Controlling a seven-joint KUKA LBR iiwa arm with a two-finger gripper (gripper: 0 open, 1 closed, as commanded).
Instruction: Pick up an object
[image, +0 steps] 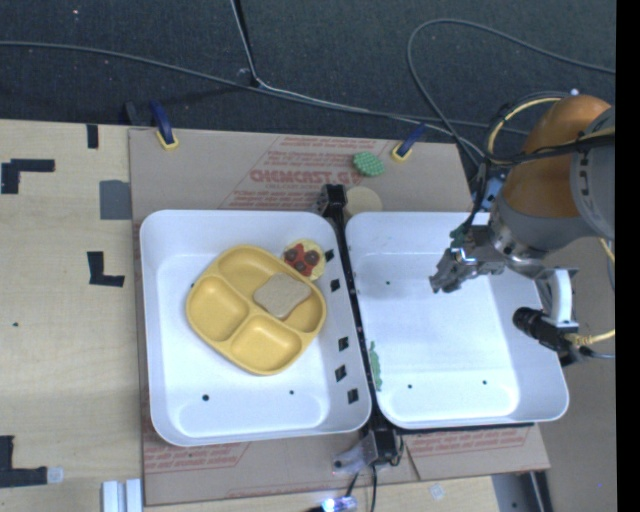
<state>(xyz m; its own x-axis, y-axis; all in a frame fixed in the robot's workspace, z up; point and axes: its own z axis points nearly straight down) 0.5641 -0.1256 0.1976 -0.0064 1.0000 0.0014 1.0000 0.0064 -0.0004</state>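
Picked out the grey arm (545, 195) on the right, orange band (565, 122) up top, bent down over the bench. Found the gripper (455, 268) hanging above the far left part of the right-hand shallow white bin (440, 345), over bare white floor. Could not tell whether that gripper was spread or pressed together, dark metal bunched up at that angle. Saw nothing pinched in it.

Swung over to the left-hand shallow white bin (200, 400) and there sat the goods! Spotted a yellow plastic plate with compartments (240, 320), lying flat and turned on a slant in the middle of that bin. Caught a tan square slice of toy bread (281, 294) resting on the plate towards its right side. Noted a small cluster of red berries (303, 258) just beyond the plate's far right corner, close to the black divider (345, 300) between the bins.

Glimpsed a small green scrap (375, 362) against the left wall of the right-hand bin, well apart from the gripper. Marked a round green dotted piece (367, 163) on the brown cardboard sheet (290, 175) behind the bins.
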